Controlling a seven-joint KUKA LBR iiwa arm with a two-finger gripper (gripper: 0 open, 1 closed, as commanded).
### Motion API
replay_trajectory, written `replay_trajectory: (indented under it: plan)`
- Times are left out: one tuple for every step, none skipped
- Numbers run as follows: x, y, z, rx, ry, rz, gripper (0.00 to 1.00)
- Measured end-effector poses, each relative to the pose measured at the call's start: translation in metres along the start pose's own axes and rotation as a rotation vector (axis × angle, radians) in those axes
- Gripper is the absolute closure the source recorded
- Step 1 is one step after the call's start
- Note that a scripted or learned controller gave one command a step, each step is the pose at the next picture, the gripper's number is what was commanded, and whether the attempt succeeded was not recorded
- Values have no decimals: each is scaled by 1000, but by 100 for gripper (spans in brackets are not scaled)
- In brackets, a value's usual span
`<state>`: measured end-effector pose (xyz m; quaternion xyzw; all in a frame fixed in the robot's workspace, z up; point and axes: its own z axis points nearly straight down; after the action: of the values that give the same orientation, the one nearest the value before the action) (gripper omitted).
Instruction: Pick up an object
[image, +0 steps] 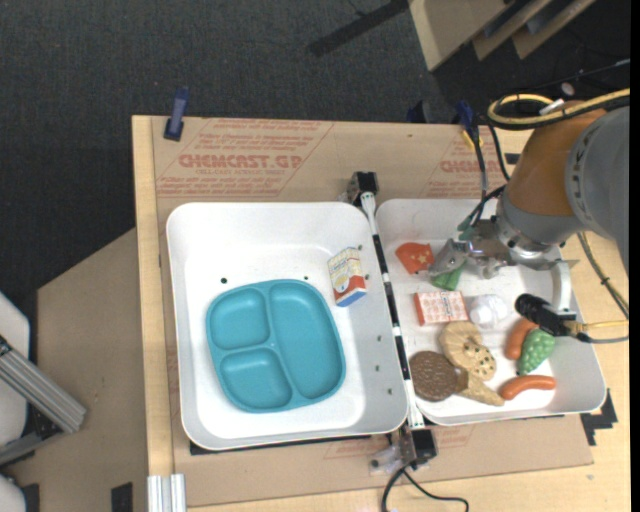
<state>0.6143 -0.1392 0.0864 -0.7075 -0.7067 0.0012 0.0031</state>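
Observation:
My gripper (463, 257) hangs low over the back left part of the right bin (590, 385), with the grey arm reaching in from the right. Right beneath its tip lies a small green toy (447, 278), and a red toy (413, 256) sits just to its left. Whether the gripper touches the green toy is unclear. In front of it lie a pink packet (440, 307) and a white lump (488, 310). Nearer the front are two cookies (467, 350), a dark brown disc (433, 375), an orange sausage (527, 386) and a green piece (538, 350).
The left bin (190, 240) holds a teal divided plate (275, 343) and a small milk carton (347, 276) by its right wall. A ridge with black clips (363, 186) separates the bins. Brown cardboard surrounds both bins.

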Motion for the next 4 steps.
replay_trajectory:
  plan:
    - [48,2,2,-3,0,-5,0]
    - [48,25,2,-10,-3,-2,0]
    - [37,37,1,-9,-4,-2,0]
    - [42,53,1,-10,-3,-2,0]
